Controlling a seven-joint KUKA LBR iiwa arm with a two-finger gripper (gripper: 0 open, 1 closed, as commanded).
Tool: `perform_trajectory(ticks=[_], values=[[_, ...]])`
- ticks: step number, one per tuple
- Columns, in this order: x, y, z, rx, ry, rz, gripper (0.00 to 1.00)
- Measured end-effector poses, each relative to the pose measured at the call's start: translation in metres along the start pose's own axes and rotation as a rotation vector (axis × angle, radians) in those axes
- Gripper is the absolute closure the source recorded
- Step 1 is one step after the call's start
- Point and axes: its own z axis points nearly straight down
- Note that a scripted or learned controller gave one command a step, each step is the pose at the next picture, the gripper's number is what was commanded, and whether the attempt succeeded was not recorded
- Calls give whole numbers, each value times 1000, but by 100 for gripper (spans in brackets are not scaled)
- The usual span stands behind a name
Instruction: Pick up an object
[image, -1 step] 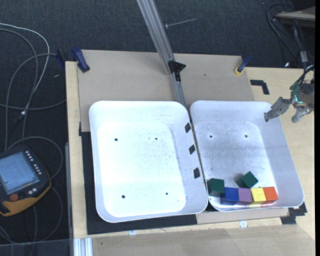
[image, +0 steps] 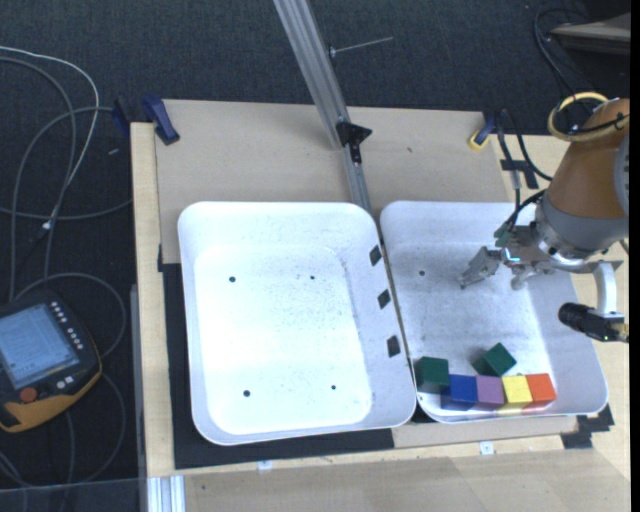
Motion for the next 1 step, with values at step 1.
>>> perform_trajectory(ticks=[1], values=[[9, -18, 26, -4, -2, 3, 0]])
